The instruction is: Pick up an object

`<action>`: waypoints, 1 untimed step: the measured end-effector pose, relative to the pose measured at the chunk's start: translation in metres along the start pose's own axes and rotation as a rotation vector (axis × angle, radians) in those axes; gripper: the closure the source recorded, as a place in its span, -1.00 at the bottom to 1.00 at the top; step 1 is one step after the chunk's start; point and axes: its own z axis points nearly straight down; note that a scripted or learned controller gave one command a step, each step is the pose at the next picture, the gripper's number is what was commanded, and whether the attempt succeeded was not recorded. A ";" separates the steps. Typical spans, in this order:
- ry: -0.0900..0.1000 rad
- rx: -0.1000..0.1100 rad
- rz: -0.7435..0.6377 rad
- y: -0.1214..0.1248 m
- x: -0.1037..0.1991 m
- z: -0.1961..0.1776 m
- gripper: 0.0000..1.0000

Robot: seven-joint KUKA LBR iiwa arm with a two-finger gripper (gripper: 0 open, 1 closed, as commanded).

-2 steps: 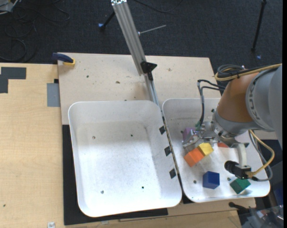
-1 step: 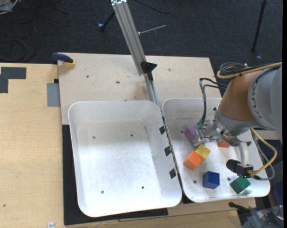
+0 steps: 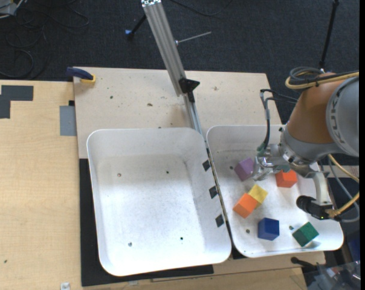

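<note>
while the hand (image 3: 266, 164) hung low in the right bin (image 3: 327, 241) between the purple block (image 3: 245, 168) and the red block (image 3: 286, 178), its grip state could not be told.

2 white bins: left bin (image 3: 110, 156) white with sparse dark specks; right bin (image 3: 222, 139) white.

Blocks in right bin, 6 in all:
- purple block (image 3: 245, 168)
- red block (image 3: 286, 178)
- yellow block (image 3: 258, 193)
- orange block (image 3: 245, 205)
- blue block (image 3: 268, 229)
- green block (image 3: 305, 234)

Arm (image 3: 327, 122): grey, orange band above wrist. Gripper (image 3: 266, 162) metallic silver-grey.

Bench top (image 3: 134, 98) pale beige with dark flecks. Slanted rail (image 3: 167, 41) silver, with a black-and-white checker tag at its top. Adjoining table (image 3: 25, 180) light wood with dark grey patches. Floor (image 3: 243, 17) dark blue-black.
</note>
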 end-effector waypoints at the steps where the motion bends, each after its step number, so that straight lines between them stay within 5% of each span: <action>1: 0.000 -0.001 0.000 -0.009 -0.001 -0.050 1.00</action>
